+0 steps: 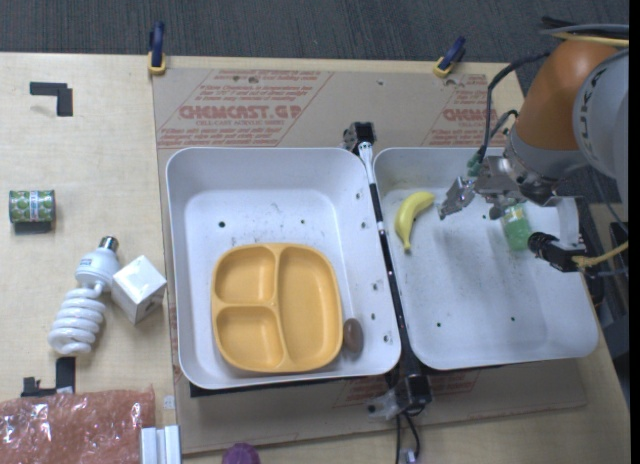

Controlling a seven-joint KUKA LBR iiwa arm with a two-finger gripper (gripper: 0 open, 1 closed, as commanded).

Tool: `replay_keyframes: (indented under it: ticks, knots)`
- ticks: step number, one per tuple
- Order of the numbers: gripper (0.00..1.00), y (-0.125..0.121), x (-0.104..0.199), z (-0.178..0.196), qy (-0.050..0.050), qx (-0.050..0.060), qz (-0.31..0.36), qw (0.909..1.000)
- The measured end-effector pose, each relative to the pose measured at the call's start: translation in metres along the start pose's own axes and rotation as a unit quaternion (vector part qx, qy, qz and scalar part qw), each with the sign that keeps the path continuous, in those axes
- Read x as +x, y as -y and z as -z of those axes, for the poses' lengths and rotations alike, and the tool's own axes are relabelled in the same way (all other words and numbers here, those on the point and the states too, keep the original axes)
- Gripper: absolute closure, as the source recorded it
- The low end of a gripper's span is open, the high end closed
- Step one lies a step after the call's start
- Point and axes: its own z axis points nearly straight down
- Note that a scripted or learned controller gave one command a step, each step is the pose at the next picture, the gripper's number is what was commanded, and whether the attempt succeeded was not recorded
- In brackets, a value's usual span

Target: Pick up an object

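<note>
Landmark = yellow plastic banana (411,217).

Far left of it, on the bare wood tabletop (90,162) outside the bins: small green-labelled can (32,208), white spiral bulb (82,302), white cube (138,289) touching the bulb, and a reddish mesh bag (75,427) at the bottom edge.

Left of the banana, past the shared bin wall: left white bin (190,202) with a smooth yellow three-compartment plastic tray (277,306) filling its lower half. A small brown oval pebble-like piece (352,335) sits against the tray's right rim. Upper half of that bin is open floor.

Banana lies in the right white bin (500,342), upper-left corner, close to the left wall and curved, tip down. Below it is wide speckled open floor.

Right of the banana: pincer (480,195) low over the bin. Can't tell its state; not on the banana. A green cylindrical piece (516,228) sits just below the wrist.
</note>
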Motion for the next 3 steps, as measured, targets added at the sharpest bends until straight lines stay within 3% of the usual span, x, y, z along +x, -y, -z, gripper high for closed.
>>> replay_keyframes:
  ticks: [1, 2, 3]
  knots:
    - [0.0, 0.071, 0.029, -0.027, 0.0, 0.0, -0.001, 1.0]
    - [0.0, 0.135, 0.052, -0.027, 0.0, 0.0, -0.001, 1.0]
    - [1.0, 0.133, 0.052, -0.017, 0.0, -0.001, -0.002, 1.0]
